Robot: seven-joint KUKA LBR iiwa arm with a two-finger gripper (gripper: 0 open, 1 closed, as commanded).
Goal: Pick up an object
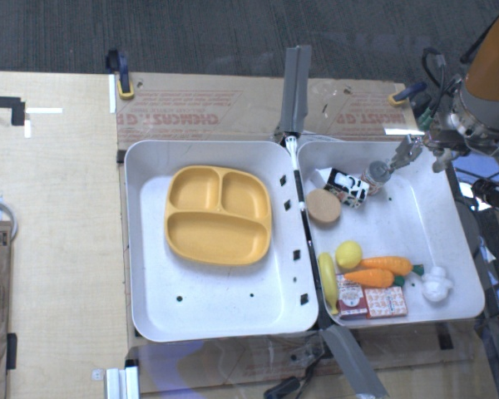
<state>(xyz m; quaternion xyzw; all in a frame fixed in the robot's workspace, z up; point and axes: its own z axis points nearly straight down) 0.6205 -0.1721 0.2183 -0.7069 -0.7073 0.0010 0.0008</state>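
The wooden bench (50, 223) bears two white bins (145, 248) side by side on cardboard (200, 110).

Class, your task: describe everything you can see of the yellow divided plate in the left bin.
The yellow divided plate is a rounded-square tray of matte, plastic-looking material, with raised ridges splitting it into three compartments: two smaller ones on the far side and one wide one on the near side. All three hold nothing. It lies flat and right side up, turned slightly askew, on the floor of the left white bin, toward the bin's far half. Nothing but the bin floor touches it.
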